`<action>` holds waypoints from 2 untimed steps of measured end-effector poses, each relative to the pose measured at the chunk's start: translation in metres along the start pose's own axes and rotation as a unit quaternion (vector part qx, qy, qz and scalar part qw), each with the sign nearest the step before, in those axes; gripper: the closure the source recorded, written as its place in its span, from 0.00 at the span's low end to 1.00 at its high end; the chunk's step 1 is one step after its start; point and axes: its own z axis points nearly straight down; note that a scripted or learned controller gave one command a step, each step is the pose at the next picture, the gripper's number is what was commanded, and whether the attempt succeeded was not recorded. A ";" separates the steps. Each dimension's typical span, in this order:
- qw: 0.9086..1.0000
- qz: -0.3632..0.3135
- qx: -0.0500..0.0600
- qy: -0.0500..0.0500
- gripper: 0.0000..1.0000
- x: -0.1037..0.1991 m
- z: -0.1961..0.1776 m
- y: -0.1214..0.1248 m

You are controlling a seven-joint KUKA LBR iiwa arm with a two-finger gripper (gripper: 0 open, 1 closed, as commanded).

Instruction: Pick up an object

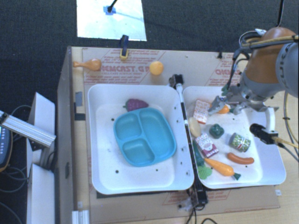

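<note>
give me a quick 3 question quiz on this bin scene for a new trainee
1. True or false: the blue divided tray lies in the left bin.
2. Multiple choice: what lies beside the blue divided tray in that bin? A) purple toy B) carrot C) can
3. Short answer: which bin does the tool hang over, and what orange thing is right at it?

Key
1. True.
2. A. The carrot and can lie in the right bin.
3. The right bin; a small orange piece sits at the tool's tip, though a grip on it cannot be confirmed.
</note>
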 end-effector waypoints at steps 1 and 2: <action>1.000 0.000 -0.001 0.000 0.00 -0.003 0.086 -0.008; 1.000 -0.001 -0.002 0.000 1.00 -0.003 0.076 -0.007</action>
